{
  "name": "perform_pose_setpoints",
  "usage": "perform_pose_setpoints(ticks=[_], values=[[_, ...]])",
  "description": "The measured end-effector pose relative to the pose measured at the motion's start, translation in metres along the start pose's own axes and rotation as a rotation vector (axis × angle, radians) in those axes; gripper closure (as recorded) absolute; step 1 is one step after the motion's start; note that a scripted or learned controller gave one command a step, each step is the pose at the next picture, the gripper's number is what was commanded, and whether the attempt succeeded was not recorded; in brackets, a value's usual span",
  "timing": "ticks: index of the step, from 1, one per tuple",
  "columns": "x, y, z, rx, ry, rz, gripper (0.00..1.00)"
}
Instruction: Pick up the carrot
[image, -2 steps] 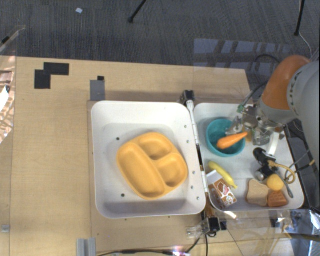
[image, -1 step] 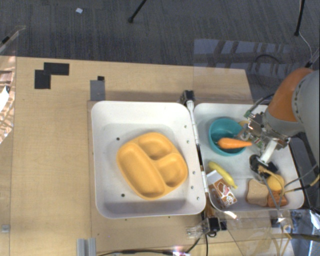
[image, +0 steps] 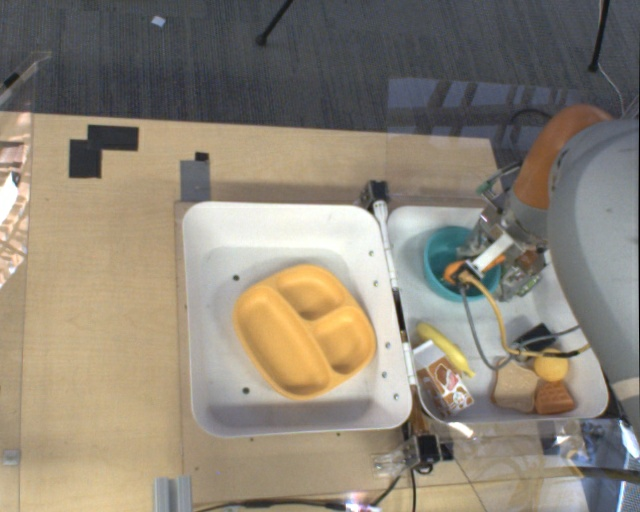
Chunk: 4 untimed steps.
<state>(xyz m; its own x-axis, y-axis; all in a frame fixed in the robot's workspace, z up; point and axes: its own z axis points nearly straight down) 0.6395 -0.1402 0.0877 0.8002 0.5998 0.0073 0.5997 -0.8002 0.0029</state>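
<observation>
The hand (image: 492, 262) is hovering over the teal bowl (image: 446, 262) in the right bin (image: 402, 232), upper right of frame, positioned for a downward grasp. The carrot (image: 457, 270) is lying inside that bowl, touching the fingertips; whether the hand is open or gripping cannot be determined.

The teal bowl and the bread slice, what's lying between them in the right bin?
In the camera view, between the teal bowl and the bread slice lies bare white bin floor, crossed by a yellow cable.
</observation>
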Motion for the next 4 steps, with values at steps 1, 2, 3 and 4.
perform_pose_setpoints(ticks=[1,2,3,4], values=[[0.001,0.003,-0.016,-0.004,0.001,-0.009,1.00],[0.001,0.002,-0.015,-0.004,0.001,-0.012,0.00],[0.022,-0.022,-0.003,-0.006,-0.002,-0.069,0.00],[0.029,-0.045,-0.003,-0.007,0.002,0.004,0.00]])
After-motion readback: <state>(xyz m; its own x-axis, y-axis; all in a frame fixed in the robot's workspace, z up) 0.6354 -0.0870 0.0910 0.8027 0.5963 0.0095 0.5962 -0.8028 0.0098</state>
